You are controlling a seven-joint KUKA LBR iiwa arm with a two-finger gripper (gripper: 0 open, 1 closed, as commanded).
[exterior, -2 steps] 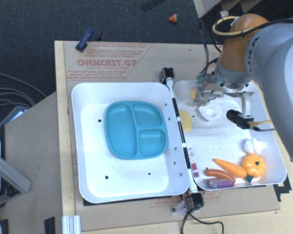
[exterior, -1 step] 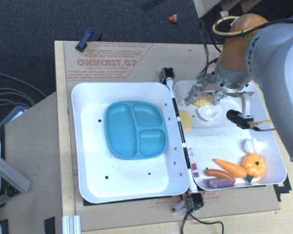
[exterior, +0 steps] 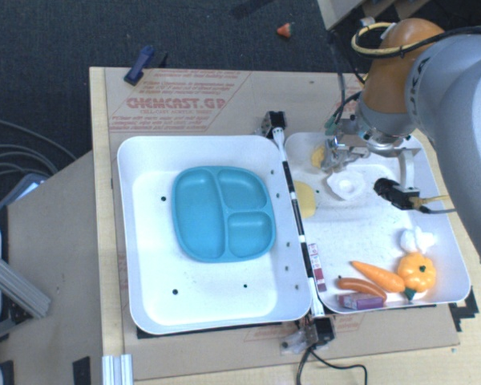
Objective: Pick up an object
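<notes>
Tool (exterior: 337, 155) is hanging over the far left corner of the right bin (exterior: 345, 239), close to that bin's far rim and to the edge where the two bins are meeting; whether it is spread or pressed together cannot be told from this slant. A small white cup (exterior: 345, 187) is lying just in front of it, a yellow piece (exterior: 317, 158) is sitting just beside it toward the left wall, and a pale yellow disc (exterior: 305, 199) is resting against that wall. The bin's middle is lying open. Near the front right corner, a carrot (exterior: 377, 275), an orange pepper (exterior: 418, 271), a red sausage (exterior: 359, 285) and a purple piece (exterior: 361, 301) are crowding together, with a white lump (exterior: 417, 239) just behind them. The left bin (exterior: 216, 291) is holding a blue divided tray (exterior: 223, 213) at its middle, white floor showing all around.
</notes>
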